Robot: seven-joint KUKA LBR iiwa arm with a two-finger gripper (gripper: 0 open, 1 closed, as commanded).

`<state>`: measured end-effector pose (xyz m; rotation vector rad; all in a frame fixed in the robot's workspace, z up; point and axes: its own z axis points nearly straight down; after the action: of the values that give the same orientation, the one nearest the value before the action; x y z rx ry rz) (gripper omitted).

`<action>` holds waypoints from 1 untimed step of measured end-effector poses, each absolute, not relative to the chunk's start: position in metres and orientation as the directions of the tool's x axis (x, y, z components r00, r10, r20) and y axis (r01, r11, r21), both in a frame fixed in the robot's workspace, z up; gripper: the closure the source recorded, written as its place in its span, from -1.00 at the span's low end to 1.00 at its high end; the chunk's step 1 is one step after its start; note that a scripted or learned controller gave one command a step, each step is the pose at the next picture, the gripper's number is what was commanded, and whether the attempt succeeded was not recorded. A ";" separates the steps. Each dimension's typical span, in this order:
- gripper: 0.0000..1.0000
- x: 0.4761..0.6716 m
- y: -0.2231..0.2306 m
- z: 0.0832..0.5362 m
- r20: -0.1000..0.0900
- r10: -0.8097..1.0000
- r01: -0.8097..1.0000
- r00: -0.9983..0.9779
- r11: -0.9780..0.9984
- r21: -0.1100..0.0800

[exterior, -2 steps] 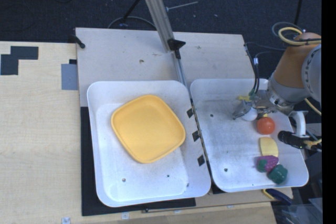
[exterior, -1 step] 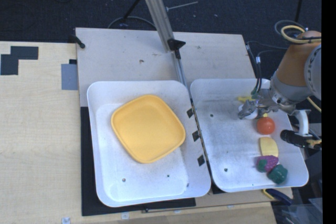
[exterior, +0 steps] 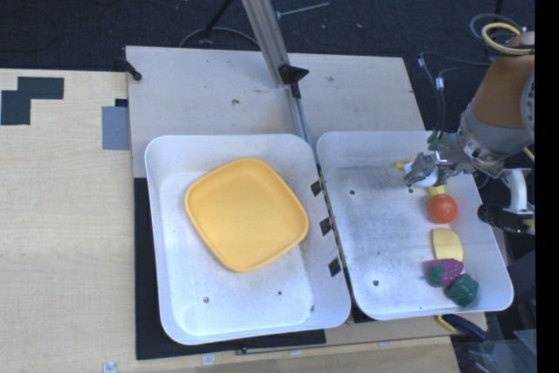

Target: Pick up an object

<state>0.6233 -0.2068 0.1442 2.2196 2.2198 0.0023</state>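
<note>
Tool: the tool (exterior: 423, 173) hangs low in the right bin (exterior: 376, 223); grip state cannot be told.
Progress: nothing lifted; the tomato (exterior: 442, 209) lies near it.

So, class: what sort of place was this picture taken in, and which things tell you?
Probably a robotics lab: a robot arm reaches over two white bins, one holding a yellow plate, the other small toy foods.

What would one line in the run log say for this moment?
arm: over right bin | gripper: low near red ball, nothing seen held | left bin: yellow plate
</note>
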 end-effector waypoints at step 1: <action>1.00 0.619 -0.206 0.206 -0.001 1.000 1.000 0.000 0.000 0.005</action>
<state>0.6193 -0.2065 0.2060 2.2186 2.2185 0.0038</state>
